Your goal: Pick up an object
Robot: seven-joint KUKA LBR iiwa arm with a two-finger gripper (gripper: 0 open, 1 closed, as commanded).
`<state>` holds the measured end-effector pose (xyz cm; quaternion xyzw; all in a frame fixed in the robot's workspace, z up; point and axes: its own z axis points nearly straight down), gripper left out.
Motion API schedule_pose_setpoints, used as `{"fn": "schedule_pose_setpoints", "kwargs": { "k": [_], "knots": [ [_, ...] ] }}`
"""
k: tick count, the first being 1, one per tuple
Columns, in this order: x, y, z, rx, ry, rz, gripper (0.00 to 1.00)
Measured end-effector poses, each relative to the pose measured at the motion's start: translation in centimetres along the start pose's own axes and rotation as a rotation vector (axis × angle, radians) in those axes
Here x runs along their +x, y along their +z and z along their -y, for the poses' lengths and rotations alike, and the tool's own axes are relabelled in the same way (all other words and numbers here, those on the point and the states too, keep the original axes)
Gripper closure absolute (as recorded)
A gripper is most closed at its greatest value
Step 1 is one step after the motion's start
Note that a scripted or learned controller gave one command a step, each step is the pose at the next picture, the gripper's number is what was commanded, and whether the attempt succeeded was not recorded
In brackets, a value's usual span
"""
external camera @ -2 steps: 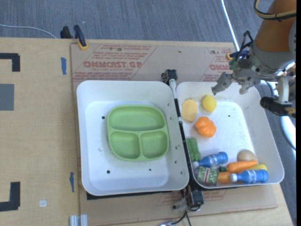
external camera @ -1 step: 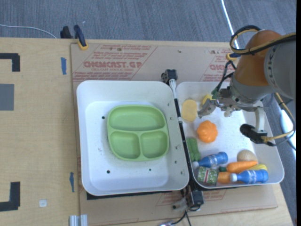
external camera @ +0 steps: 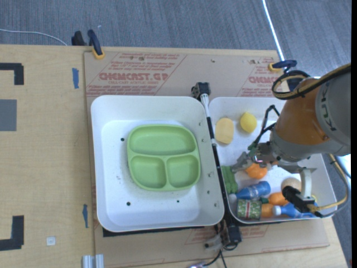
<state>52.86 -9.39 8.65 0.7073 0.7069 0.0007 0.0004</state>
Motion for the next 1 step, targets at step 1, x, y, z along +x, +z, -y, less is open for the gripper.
{"fn": "schedule_pose_setpoints", "kwargs": {
  "k": [1],
  "knots": [
    [-0.01,-1.01,-0.11,-0.004,0.001,0.001,1.0]
  ]
}}
